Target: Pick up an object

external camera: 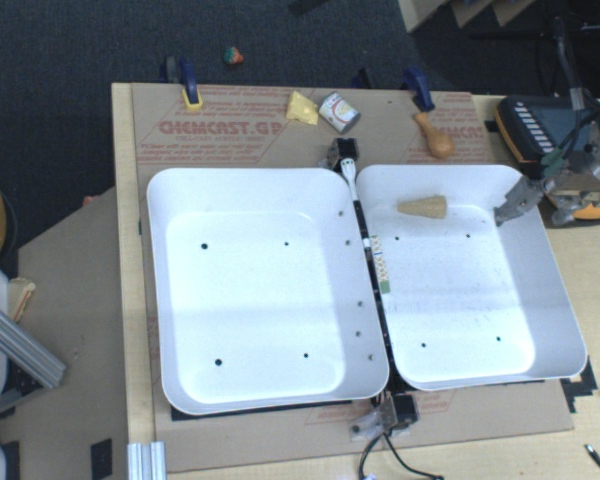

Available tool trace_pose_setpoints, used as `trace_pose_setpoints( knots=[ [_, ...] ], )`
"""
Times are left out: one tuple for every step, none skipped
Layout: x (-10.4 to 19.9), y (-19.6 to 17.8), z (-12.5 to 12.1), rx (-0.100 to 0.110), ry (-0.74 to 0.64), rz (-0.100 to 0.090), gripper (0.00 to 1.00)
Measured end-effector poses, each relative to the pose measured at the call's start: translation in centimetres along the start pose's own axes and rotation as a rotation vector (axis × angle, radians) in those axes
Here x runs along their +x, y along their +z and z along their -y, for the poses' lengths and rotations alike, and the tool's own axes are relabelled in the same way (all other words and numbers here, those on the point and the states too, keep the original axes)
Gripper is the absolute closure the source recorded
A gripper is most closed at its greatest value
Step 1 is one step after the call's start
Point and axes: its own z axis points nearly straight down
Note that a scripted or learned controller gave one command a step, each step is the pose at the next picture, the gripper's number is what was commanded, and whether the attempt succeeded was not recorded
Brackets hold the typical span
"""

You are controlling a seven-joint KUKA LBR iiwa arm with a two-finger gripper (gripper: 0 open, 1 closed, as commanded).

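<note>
Where the counter (80, 298) shows bare wood down the left edge, the listing starts and runs rightward.

Board: a brown sheet (270, 128) with red lettering lies under both bins, held by two blue clamps (189, 78) along its far edge.

Left bin: (165, 268) white and shallow, its floor marked by four small dark dots; its right rim touches the other bin's rim along the middle seam.

Far-edge clutter: a yellow wedge (302, 108) and a small grey-and-white block (339, 111) sit just beside each other on the board, beyond the bins; a wooden-handled piece (435, 138) lies further right, near the second clamp.

Seam: a thin dark strip (365, 258) with a small green-and-white label runs between the two bins.

Right bin: (540, 308) white, the same shallow shape, tilted a little toward the lower right.

Object: a tan, tapered piece (423, 206) lies flat on the floor of the right bin, near its far wall — well apart from the arm.

Gripper: (513, 205) grey, at the right bin's far right corner, over the rim — nothing is seen between the fingers, and whether they are spread or closed cannot be told.

Beyond the arm: a black and yellow device (530, 128) rests at the counter's far right.
</note>
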Motion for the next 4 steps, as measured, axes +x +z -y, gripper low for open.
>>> trace_pose_setpoints(
  knots=[
    [2.2,-14.2,5.5,-0.017,-0.002,0.004,0.0],
    [2.1,-14.4,5.3,-0.007,-0.002,0.004,1.0],
    [-5.3,-21.5,7.8,-0.011,0.008,0.008,1.0],
    [0.6,-26.7,7.5,-0.011,-0.006,0.003,1.0]
  ],
)
